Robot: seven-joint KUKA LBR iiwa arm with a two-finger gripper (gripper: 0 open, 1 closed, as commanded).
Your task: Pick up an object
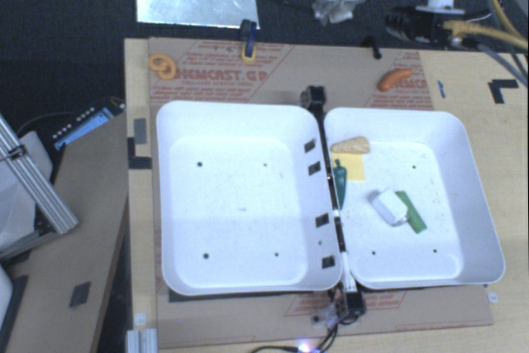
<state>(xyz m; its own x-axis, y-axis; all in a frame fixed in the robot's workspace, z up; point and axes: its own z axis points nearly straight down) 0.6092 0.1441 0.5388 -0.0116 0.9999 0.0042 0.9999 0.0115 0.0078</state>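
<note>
The claw [340, 2] hangs high at the top of the view, over the dark floor beyond the far edge of the bench [99, 202], and nothing sits between its fingers. Whether those fingers are spread or closed, I cannot tell from this angle.

Well below the claw and a little to its right lies the right bin [475, 178], and that is where the things are. Nearest the claw is a tan bread piece [350, 145], close to the bin's far wall. Just beneath it, a yellow square [354, 169], with a green pepper [339, 178] touching its left edge along the divider. Farther down and to the right, a white block [388, 207] rests against a green strip [411, 211].

The left bin [178, 178] sits down-left of the claw.

On the board behind the bins, an orange sausage [395, 79] lies below-right of the claw, a pretzel [162, 66] far to its left.
</note>
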